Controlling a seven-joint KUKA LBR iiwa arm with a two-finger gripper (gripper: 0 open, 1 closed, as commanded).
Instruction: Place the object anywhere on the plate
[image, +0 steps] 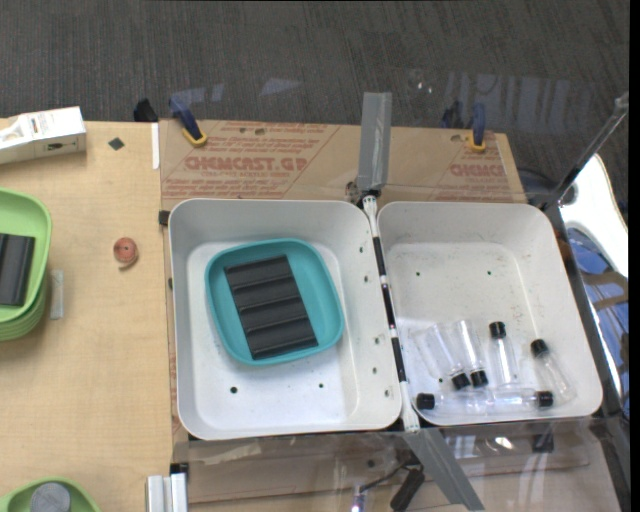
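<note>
A teal plate (222, 300) lies in the left white bin (190, 340), slightly left of the bin's middle. On the plate rests a black ribbed block (270, 306), lying flat and tilted a little, covering most of the plate's middle. In the right white bin (450, 250), several clear vials with black caps (470, 365) lie scattered along the near side, some side by side, one near the front left corner (426, 401).
A metal divider post (375, 140) stands behind the seam between the bins. Cardboard (260, 160) lies behind them. On the wooden bench to the left are a green dish (25, 300), a small reddish disc (124, 250) and a white box (40, 135).
</note>
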